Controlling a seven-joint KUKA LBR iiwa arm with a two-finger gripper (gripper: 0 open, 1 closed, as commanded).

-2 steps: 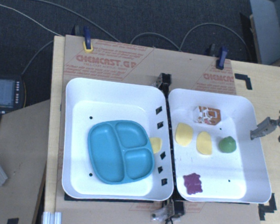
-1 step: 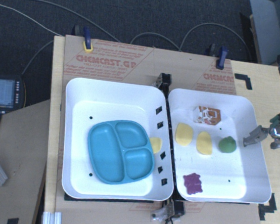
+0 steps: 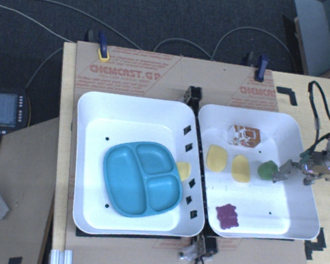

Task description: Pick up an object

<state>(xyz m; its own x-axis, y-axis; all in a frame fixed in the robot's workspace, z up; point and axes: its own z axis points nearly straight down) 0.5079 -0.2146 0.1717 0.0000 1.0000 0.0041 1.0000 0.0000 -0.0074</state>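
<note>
Two glossy white bins (image 3: 87, 149), smooth blue divided plate (image 3: 141, 177), pincer (image 3: 285, 172) beside round green lump (image 3: 267, 168), grip perhaps apart, unclear

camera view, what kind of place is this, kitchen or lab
Most likely a robot lab bench, not a kitchen: two white bins clamped to a board, toy food pieces like the purple one, and loose cables on dark carpet.
</note>
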